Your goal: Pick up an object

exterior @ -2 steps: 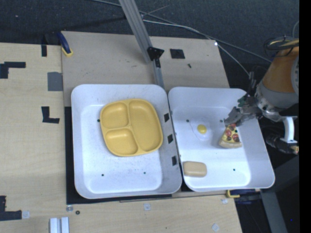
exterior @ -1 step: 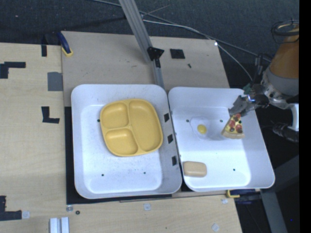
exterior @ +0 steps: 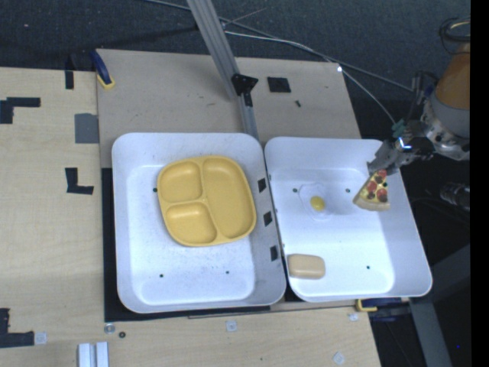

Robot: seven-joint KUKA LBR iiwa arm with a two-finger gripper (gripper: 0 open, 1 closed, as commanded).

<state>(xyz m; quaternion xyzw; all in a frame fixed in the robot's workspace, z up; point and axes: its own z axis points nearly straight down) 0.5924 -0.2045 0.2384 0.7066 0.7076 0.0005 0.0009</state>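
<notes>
In the right bin [exterior: 397,274] lie three things. A toy pizza slice [exterior: 372,193] with red and yellow toppings is at the bin's right side. A small yellow round piece [exterior: 317,202] sits near the middle, and a beige oblong block [exterior: 306,266] rests at the front left corner. My gripper [exterior: 382,164] reaches in over the bin's right rim, its tip directly above the pizza slice's upper end and meeting it in the picture. Whether the slice rests on the bin floor or hangs from the gripper is unclear.
The left bin [exterior: 137,281] holds a yellow divided plate [exterior: 206,200]. A grey metal post [exterior: 218,37] slants down to the gap behind the two bins. Cables run across the dark floor at the back right.
</notes>
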